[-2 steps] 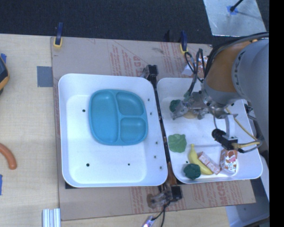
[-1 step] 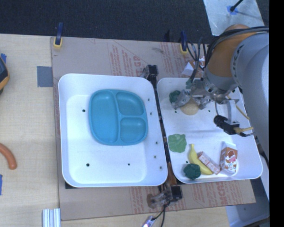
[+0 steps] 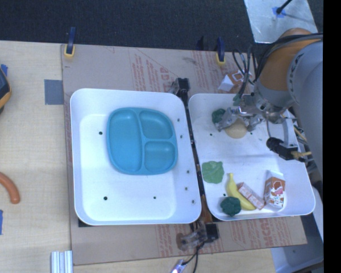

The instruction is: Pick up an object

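On the table (image 3: pixel 28 152), the left bin (image 3: pixel 85 152) carries a blue divided plate (image 3: pixel 142 140). The right bin (image 3: pixel 256 158) keeps the candidates: a green leafy piece (image 3: pixel 212 172), a dark green piece (image 3: pixel 231 206), a banana (image 3: pixel 237 193), a wrapped bar (image 3: pixel 250 195) and a small carton (image 3: pixel 275 192) along its near edge. At the far end, the claw (image 3: pixel 237 121) hovers low over a tan round object (image 3: pixel 236 131), beside a small green piece (image 3: pixel 217 116). Whether it is clenched cannot be told, so the pick seems not yet done; lifting remains.

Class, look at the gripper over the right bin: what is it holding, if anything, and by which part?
It cannot be told: the gripper sits over a tan object.
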Robot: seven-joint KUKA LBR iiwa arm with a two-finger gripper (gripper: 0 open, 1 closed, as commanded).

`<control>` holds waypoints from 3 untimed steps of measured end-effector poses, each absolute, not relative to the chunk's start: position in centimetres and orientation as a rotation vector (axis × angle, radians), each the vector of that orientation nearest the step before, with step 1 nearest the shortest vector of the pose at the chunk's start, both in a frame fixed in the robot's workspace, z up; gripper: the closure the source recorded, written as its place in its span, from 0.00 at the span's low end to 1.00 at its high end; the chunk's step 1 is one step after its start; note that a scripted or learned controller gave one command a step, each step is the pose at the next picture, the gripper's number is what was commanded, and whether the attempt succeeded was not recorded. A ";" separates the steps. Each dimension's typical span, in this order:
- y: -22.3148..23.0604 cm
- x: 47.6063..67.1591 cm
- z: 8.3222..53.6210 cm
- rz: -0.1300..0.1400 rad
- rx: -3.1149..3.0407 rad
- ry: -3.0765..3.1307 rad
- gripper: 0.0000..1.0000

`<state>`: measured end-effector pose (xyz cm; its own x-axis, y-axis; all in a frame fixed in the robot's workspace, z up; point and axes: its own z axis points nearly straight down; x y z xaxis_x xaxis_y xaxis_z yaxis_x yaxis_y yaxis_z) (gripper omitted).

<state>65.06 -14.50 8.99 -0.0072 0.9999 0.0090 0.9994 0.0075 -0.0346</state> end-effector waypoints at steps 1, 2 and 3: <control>-13.7 65.1 9.0 0.033 -2.198 -2.209 0.00; -13.6 65.1 9.0 0.033 -2.197 -2.211 0.00; -17.1 65.1 8.9 0.028 -2.195 -2.208 0.00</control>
